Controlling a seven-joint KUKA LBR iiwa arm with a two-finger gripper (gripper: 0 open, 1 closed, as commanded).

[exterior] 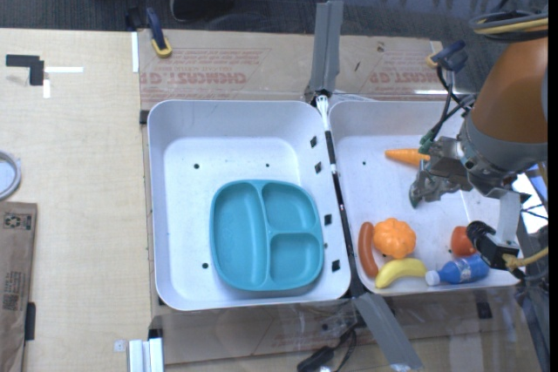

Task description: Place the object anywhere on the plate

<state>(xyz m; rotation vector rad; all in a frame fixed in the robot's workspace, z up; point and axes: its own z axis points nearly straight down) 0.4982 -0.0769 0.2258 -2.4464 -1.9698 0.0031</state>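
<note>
The grey arm with its orange band is reaching in from the right and hanging over the right-hand shallow white bin (349,154). Its two-finger gripper (427,187) is hovering in the upper middle of that bin, with the dark metal fingers pointing down and to the left. Whether those fingers are spread or pressed together cannot be told from this slant — nothing is showing between them.

Just above and left of the gripper, a small orange plastic carrot (404,157) is lying on its side on the bin floor, very near the fingertips but apart from them. Lower down, a cluster of toy foods is sitting along the bin's near edge: a red sausage-shaped piece (367,249) standing almost upright against the left wall, a round orange pumpkin-like fruit (395,237) touching it, a yellow plastic banana (400,273) lying just below that, a small blue bottle with a white cap (459,272) lying beside the banana, and a red tomato-like piece (462,240) further right, partly hidden by black cabling.

The teal three-compartment plastic plate (265,233) is lying flat in the left-hand shallow white bin (166,213) — well apart from the gripper and all the toy foods.
</note>
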